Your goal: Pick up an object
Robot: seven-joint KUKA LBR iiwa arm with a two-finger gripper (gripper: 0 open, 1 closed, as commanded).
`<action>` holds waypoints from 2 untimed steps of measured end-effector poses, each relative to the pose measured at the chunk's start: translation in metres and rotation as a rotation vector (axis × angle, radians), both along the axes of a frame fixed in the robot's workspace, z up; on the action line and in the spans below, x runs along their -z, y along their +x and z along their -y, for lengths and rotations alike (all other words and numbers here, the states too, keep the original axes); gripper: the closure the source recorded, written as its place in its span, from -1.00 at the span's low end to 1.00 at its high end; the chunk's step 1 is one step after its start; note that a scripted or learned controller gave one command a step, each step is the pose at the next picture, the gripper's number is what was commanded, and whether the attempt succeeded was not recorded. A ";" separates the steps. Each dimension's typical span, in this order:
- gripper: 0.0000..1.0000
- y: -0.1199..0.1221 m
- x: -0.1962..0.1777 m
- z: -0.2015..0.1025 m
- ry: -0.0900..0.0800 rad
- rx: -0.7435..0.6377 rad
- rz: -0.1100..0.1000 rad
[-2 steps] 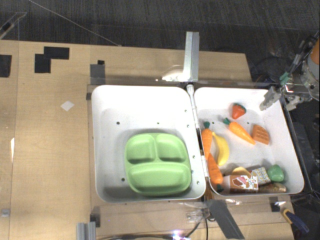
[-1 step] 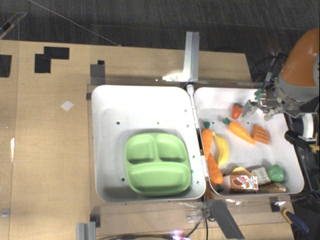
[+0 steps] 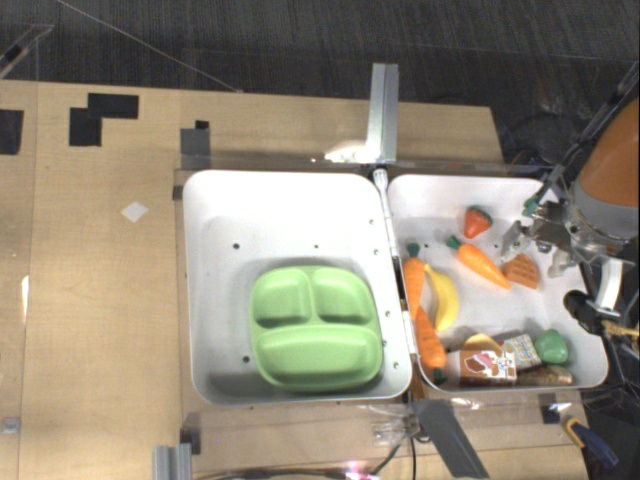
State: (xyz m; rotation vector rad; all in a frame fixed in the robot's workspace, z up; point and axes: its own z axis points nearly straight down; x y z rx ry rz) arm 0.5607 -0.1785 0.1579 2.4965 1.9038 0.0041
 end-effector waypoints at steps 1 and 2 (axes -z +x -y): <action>-1.00 0.027 0.062 -0.025 -0.007 -0.074 0.019; 1.00 0.031 0.046 -0.024 -0.009 -0.074 0.032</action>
